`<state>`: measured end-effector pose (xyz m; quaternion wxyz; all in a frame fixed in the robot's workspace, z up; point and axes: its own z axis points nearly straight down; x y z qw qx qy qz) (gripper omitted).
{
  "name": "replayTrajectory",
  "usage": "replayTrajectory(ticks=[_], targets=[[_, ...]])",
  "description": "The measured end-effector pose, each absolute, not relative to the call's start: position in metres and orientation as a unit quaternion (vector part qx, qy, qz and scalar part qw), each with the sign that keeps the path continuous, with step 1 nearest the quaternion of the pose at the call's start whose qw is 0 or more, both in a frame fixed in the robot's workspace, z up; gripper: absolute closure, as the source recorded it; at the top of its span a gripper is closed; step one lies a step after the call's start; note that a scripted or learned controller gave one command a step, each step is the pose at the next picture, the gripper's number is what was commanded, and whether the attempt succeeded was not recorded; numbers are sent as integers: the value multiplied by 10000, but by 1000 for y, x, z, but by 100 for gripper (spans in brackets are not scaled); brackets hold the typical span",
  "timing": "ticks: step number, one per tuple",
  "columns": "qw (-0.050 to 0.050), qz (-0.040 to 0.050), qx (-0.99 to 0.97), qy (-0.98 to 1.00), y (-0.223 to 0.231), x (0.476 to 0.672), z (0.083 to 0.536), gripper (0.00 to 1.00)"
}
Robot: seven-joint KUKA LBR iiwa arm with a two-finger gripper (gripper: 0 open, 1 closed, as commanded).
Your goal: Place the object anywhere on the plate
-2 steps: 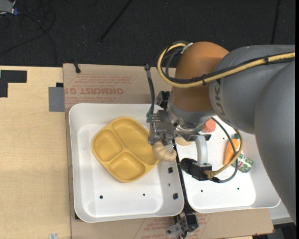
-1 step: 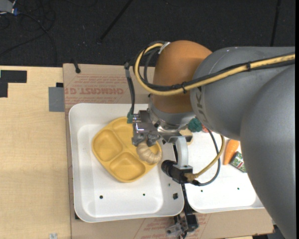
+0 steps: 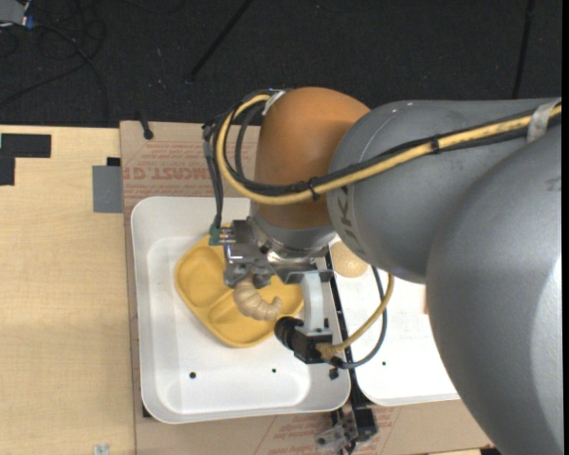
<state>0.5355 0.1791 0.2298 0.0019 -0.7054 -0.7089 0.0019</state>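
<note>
A yellow divided plate [image 3: 204,287] lies in the left white bin [image 3: 161,368], toward its right half. A small tan, curved, croissant-like object [image 3: 256,303] is over the plate's right part, right beneath my gripper [image 3: 252,279]. The gripper points down at the plate from the grey arm with its orange band [image 3: 299,154]. The wrist hides whether the object is gripped or resting on the plate. The arm covers the plate's right edge.
The right white bin [image 3: 398,368] is mostly hidden under the arm; a pale tan round thing [image 3: 352,264] peeks out at its left side. Black cable fittings [image 3: 299,337] hang off the wrist above the left bin's right wall. Cardboard underlies both bins.
</note>
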Motion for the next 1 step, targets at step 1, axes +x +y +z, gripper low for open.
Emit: replayTrajectory(ticks=[1], targets=[[14,22,-7063,-7079,178,536,230,0]])
